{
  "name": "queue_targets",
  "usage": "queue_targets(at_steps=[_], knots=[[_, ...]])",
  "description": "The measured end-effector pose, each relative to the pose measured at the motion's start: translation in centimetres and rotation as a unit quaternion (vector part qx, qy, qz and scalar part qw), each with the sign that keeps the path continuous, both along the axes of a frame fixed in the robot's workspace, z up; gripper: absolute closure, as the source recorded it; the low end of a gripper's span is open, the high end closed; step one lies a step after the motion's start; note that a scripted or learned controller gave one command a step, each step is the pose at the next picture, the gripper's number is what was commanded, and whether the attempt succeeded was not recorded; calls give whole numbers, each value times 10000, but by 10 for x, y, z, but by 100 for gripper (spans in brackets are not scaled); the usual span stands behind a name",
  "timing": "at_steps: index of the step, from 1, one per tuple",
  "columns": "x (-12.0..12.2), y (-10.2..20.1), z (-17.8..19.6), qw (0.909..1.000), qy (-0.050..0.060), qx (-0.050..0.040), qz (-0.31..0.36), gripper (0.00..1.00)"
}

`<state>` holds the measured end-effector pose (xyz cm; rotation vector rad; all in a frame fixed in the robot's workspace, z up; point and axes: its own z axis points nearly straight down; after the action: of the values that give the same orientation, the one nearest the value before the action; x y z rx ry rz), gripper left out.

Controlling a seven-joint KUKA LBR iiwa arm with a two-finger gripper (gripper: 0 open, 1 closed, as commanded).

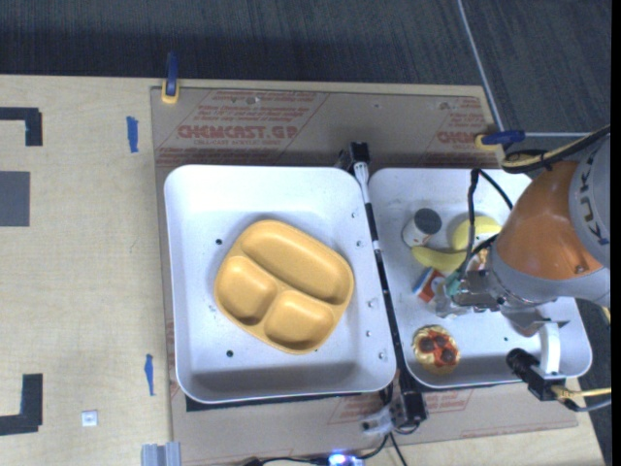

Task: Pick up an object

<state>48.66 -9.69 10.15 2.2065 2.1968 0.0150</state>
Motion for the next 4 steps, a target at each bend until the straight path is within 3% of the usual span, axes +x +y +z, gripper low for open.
queue_targets(at_steps=[1,2,3,4], knots=[[-1,0,-2,10000,17,-1,2,0],[0,0,9,10000,-1,-7,3,100],[-6,95,83,9999,124,70,30,100],[-6,94,83,9999,125,67,29,0]])
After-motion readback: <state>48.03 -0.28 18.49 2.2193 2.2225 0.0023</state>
